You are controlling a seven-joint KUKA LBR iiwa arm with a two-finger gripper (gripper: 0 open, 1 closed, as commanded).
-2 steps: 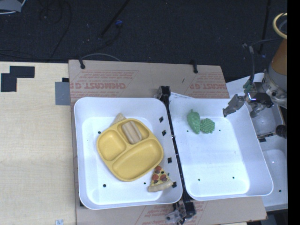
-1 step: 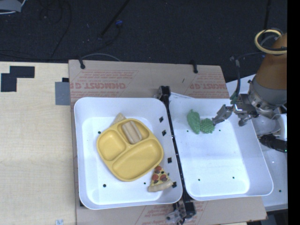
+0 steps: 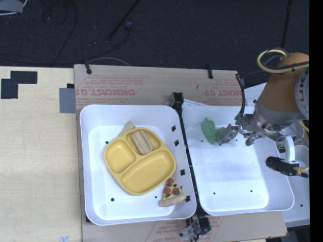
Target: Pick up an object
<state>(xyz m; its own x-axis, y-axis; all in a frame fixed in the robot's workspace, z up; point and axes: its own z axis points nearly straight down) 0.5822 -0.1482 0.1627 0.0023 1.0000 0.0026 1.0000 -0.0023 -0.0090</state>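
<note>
Reaching into the right bin (image 3: 282,198) from the right, we have our tool (image 3: 228,135) low at the bin's upper part, just beside the green object (image 3: 208,129), a leafy or pepper-like toy lying on the white floor near the divider between the bins. The tool's tips sit against the green object's right edge, touching or very nearly so; at this slant we cannot tell whether they are spread or closed, and nothing shows the object caught between them. So we judge the step in hand to be the approach or the closing of a grasp, not yet a lift: the green object rests flat on the bin floor.

The left bin (image 3: 93,205) carries a yellow divided plate (image 3: 151,173) with a hot-dog toy (image 3: 142,141) in its upper compartment, and a pizza slice toy (image 3: 171,193) lying just beside the plate's lower right rim. These are well apart from the tool and seem not to be the target.

For the next move, we would need the tips to straddle the green object rather than nudge it from one side, then close and rise straight up. A side contact could simply push it toward the divider.
</note>
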